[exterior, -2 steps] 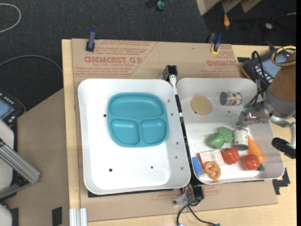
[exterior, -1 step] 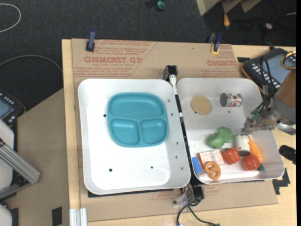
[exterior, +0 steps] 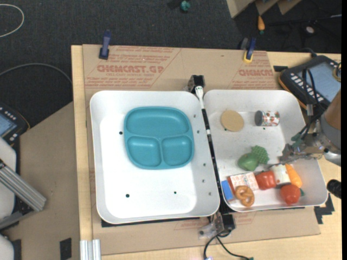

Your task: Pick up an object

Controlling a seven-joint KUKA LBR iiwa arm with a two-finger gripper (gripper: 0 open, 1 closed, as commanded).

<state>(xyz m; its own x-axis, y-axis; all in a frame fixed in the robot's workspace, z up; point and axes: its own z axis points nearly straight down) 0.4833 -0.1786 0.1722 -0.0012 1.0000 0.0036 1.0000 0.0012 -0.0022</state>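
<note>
Two white bins sit side by side on the worktop [exterior: 162, 64]. Left bin [exterior: 108, 194] holds a teal divided plate [exterior: 159, 136]. Right bin [exterior: 238, 99] holds a tan disc [exterior: 232, 120], a small can [exterior: 267, 118], a green toy [exterior: 253, 157], a pretzel packet [exterior: 243, 187], a red block [exterior: 265, 180], a tomato [exterior: 290, 194] and an orange piece [exterior: 293, 175]. The hand [exterior: 297, 149] hangs over the right bin's right edge, near the orange piece; whether it is open or closed cannot be told, and nothing shows in its grip.
</note>
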